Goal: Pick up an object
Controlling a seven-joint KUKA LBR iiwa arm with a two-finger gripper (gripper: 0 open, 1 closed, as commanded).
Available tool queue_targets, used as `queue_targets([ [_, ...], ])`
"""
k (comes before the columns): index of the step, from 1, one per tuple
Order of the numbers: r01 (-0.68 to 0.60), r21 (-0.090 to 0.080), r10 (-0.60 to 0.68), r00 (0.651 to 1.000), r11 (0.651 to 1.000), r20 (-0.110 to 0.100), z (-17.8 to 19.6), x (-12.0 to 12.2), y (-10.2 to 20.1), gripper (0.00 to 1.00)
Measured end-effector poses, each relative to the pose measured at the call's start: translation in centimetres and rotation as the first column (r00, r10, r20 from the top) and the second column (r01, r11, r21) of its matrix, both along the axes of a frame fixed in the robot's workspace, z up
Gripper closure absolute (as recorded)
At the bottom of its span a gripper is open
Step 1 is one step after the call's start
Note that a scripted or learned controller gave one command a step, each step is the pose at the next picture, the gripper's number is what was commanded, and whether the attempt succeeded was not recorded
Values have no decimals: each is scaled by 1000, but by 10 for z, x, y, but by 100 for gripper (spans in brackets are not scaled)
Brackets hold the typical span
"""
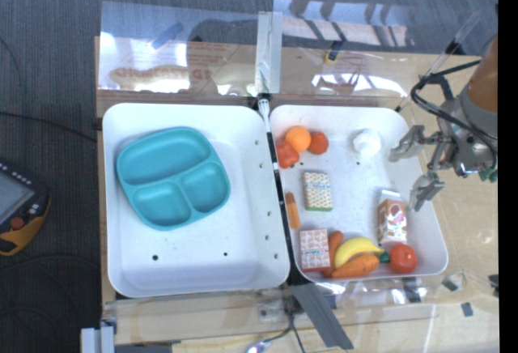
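White plastic bins sit side by side; the left bin (129,258) holds a teal tray (171,176), and the right bin (360,189) holds all the loose pieces. At the right edge of the frame the gripper (414,167) hangs over that bin's right rim, fingers spread apart with nothing between them.

No object is picked yet, so I judge this the approach step. The nearest candidate is the carton (392,219), just below the gripper near the lower right. Others lie further left: a white ball (366,143), an orange (298,138), a box (317,190), and a banana (357,248) beside a tomato (403,259). The next move calls for centring over one piece, descending, then closing.

The arm is cut off by the frame's right edge. The red pieces beside the orange are hard to identify, and the gripper's height above the bin is unclear.
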State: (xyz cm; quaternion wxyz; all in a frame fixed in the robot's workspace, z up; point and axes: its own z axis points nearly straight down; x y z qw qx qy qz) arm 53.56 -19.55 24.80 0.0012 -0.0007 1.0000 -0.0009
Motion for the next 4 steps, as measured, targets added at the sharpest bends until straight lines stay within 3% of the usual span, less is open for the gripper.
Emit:
queue_targets([
  [1, -24, 0, 24, 1000, 1000, -2, -102, -50, -16, 0],
  [2, -32, -4, 32, 999, 999, 7, -158, -20, 5, 0],
  [3, -7, -7, 7, 1000, 1000, 15, -157, -24, 18, 0],
  [4, 26, -1, -26, 1000, 1000, 15, -157, -24, 82, 0],
])
